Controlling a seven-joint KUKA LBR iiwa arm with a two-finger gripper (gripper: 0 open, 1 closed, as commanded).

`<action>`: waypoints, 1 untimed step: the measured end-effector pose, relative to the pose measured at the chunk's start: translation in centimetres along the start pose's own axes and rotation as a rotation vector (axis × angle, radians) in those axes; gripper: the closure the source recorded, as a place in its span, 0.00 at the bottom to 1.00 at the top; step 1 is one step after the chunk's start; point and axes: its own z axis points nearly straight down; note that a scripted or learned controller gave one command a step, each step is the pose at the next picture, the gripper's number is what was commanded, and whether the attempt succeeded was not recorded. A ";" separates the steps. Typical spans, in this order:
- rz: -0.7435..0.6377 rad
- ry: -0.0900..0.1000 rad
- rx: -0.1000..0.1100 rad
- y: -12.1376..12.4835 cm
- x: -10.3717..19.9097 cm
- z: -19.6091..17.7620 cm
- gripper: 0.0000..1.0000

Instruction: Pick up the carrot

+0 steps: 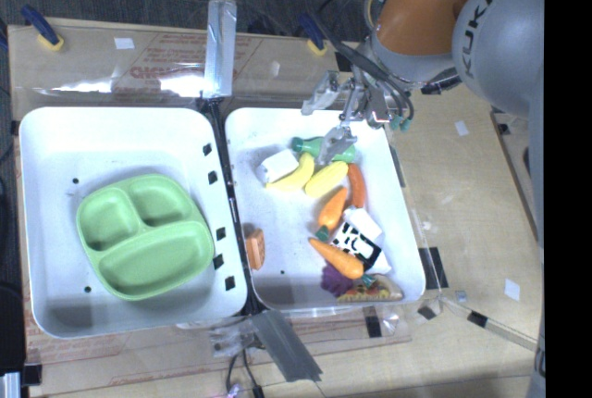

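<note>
Two white bins sit side by side. At 9 o'clock the left bin (46, 202) bears a green divided plate (143, 232). The right bin (277, 285) holds a clutter: the carrot (337, 258) lies toward 4 o'clock, touching a black-and-white box (358, 236). At 1 o'clock the gripper (339, 143) hangs over a yellow banana (326, 180); whether its fingers are parted or grasping anything, I cannot tell.

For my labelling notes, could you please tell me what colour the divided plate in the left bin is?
The divided plate is light green, seen clearly in the camera view.
</note>
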 end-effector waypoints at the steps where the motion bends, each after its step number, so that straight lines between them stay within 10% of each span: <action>1: 0.059 0.004 -0.001 -1.6 5.8 14.4 0.00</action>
